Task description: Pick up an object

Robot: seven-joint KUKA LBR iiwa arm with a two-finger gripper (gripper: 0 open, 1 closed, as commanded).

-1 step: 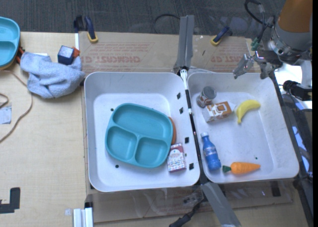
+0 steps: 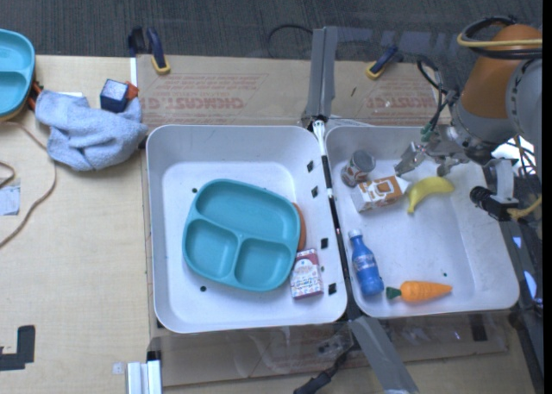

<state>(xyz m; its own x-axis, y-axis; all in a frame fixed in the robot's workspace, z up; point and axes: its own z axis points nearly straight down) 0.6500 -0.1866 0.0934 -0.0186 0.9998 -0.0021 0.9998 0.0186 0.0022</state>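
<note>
End effector (image 2: pixel 424 156) open, empty, above right bin (image 2: pixel 483 297), banana (image 2: pixel 429 190), carrot (image 2: pixel 422 291), bottle (image 2: pixel 366 265)

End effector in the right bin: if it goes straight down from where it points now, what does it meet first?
Probably the banana, which lies just below the end effector; the small carton is to the left. Height is unclear.

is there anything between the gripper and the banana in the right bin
Nothing visible. The gripper hangs over the back of the right bin, just left of the banana, with bare bin floor between them. The small carton lies further left, out of the way.
</note>
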